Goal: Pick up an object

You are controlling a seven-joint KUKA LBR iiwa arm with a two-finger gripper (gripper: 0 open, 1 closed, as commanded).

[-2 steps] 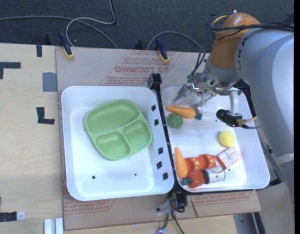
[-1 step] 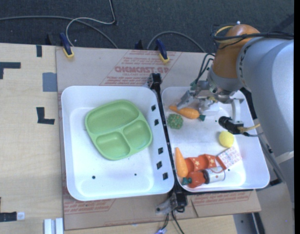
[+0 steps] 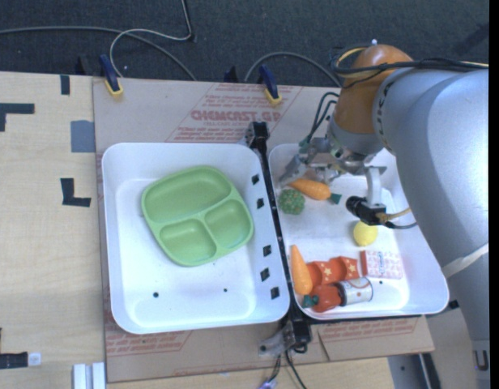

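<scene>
From my seat the scene is evenly and brightly lit from above, with only soft, short shadows under the lime-green divided plastic plate [image 3: 198, 214]. The glossy white plastic bins [image 3: 124, 233] look slightly washed out, and the picture is mildly soft throughout.

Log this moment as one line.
gripper: low in right bin, far end | nearest: orange carrot, broccoli | left bin: green plate

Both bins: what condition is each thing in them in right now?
Green divided plate: flat in left bin, nothing on it.
Upper carrot: lying under the gripper.
Broccoli: resting beside it.
Lemon: loose.
Lower carrot: lying flat.
Bottle: on its side.
</scene>
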